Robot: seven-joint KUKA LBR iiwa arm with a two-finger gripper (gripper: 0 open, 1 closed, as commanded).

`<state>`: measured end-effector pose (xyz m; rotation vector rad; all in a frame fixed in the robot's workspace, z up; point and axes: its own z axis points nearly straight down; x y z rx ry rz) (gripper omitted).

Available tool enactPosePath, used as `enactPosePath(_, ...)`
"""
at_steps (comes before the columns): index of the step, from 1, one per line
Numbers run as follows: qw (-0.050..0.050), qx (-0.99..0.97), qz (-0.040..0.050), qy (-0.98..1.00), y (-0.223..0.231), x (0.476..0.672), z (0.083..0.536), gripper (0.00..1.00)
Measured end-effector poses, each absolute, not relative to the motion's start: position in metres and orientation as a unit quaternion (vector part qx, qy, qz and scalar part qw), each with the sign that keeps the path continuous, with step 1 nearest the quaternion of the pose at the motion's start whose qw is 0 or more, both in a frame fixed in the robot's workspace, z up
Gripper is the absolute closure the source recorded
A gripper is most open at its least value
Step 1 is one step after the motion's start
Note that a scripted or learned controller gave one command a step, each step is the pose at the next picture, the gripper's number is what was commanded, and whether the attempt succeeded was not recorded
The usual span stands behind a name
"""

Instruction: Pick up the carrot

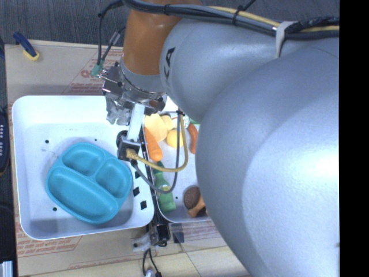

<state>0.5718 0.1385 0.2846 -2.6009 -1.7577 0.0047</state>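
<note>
Right now you see the grey arm (253, 108) filling the right side and the top of the frame, its orange band (147, 30) near top centre. Below the band, the metal two-finger gripper (120, 113) hangs over the upper right corner of the left shallow white bin (23, 154). You cannot tell from this angle whether its fingers are open or closed; nothing is visible between them.

Your target, the slim orange carrot (153, 144), lies in the right white bin (176, 215), just right of the wall shared by the two bins. It sits lower right of the gripper, near it but apart from it, with the arm's black cable fitting (128, 146) just beside it on the left. Beside the carrot you see a yellow rounded toy (173, 136), with another orange piece (192, 138) just right of it. Lower in that bin lie a green piece (165, 196) and a brown round object (192, 196).

In the left bin, a light blue plastic divided tray (89, 180) rests tilted on the floor, well to the lower left of the gripper.
</note>
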Motion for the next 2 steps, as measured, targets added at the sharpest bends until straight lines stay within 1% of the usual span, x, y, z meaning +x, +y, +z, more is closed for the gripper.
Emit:
enactPosePath(1, 0.001, -0.878, 0.0029, -0.479, 0.08, 0.615, 0.352, 1.0)
enactPosePath(2, 0.005, -0.849, 0.0118, -0.528, 0.154, 0.592, 0.164, 1.0)
